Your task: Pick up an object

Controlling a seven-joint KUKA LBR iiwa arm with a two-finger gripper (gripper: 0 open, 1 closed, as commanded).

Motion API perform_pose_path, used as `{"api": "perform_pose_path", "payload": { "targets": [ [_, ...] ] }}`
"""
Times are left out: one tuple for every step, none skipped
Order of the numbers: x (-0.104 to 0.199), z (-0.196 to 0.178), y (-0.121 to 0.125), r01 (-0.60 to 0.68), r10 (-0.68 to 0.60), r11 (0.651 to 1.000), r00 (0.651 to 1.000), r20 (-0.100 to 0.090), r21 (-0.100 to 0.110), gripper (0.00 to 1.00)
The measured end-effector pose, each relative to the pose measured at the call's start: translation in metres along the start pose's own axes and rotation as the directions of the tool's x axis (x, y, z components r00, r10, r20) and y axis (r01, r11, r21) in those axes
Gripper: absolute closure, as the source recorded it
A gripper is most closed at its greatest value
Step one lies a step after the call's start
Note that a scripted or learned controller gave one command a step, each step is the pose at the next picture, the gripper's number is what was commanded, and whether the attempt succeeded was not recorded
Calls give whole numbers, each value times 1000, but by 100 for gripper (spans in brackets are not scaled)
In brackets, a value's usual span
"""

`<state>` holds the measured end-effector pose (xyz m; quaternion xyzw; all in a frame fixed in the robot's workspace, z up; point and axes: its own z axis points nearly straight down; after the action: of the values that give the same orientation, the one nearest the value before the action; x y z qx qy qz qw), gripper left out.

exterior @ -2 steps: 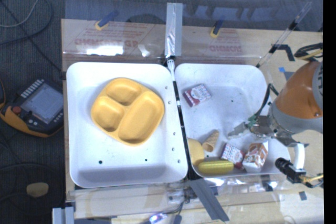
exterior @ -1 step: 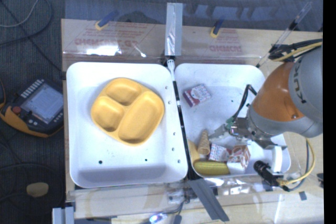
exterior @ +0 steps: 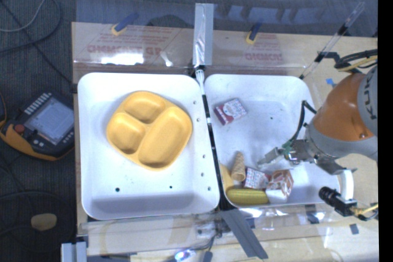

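A cluster of small things lies in the right bin (exterior: 288,86) near its front edge: a yellow corn cob (exterior: 247,196) against the front wall, a cone (exterior: 237,165) just behind it, a red-and-white packet (exterior: 254,178) touching the cone's right side, and a small carton (exterior: 280,184) just right of that packet. A second red-and-white pack (exterior: 230,110) lies apart from them, toward the bin's back left corner, close to the wall shared with the other bin. The hand (exterior: 276,155) hangs over the middle of the right bin, just behind the carton and packet, pointing left; nothing is seen between its fingers, and how wide they stand cannot be told. The arm (exterior: 344,123), grey with an orange band, reaches in over the bin's right edge. The left bin (exterior: 98,187) holds a yellow three-part tray (exterior: 149,129) near its centre. Both bins sit side by side on the desk (exterior: 92,40). On the floor off the desk's left edge lies a pendant (exterior: 40,126) with a screen.
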<state>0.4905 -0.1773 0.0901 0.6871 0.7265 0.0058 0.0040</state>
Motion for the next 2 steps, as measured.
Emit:
{"api": "perform_pose_path", "payload": {
  "targets": [
    [10,0,0,2,-2,1000,1000,13,-4,0],
    [11,-7,1,3,-3,1000,1000,7,-1,100]
  ]
}}
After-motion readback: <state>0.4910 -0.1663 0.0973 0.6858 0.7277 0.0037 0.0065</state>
